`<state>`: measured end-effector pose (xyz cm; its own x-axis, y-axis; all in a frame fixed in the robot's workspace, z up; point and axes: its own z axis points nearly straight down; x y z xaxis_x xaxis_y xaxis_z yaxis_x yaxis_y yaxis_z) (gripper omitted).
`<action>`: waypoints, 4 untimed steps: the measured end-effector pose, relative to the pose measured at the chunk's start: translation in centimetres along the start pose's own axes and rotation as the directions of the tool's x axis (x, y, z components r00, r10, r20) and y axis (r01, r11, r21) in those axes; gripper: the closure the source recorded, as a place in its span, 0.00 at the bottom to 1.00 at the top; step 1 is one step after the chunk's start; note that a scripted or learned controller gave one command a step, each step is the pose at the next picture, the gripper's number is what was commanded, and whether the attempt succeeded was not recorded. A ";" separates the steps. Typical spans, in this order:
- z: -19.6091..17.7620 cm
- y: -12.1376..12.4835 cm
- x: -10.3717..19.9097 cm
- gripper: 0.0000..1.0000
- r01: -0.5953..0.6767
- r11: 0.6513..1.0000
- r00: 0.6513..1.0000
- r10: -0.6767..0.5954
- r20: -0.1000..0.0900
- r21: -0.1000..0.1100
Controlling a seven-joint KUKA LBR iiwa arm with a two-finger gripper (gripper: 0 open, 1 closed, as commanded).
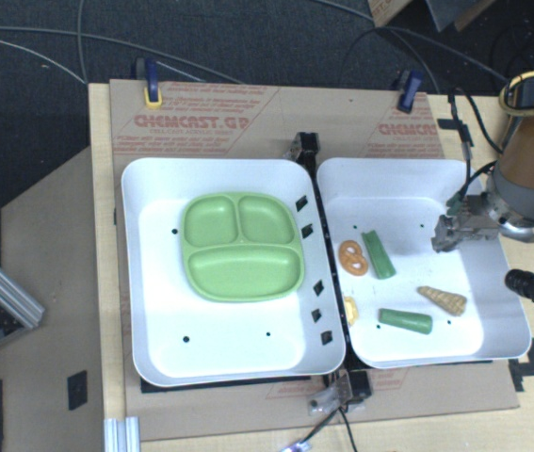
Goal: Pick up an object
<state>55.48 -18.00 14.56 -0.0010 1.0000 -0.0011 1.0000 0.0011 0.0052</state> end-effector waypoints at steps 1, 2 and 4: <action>-4.5 -0.1 -0.4 1.00 0.000 1.000 1.000 0.000 0.001 -0.001; -11.0 -0.1 -0.5 1.00 0.000 1.000 1.000 0.000 0.002 -0.004; -12.9 1.8 4.4 1.00 0.004 1.000 1.000 -0.004 -0.001 0.003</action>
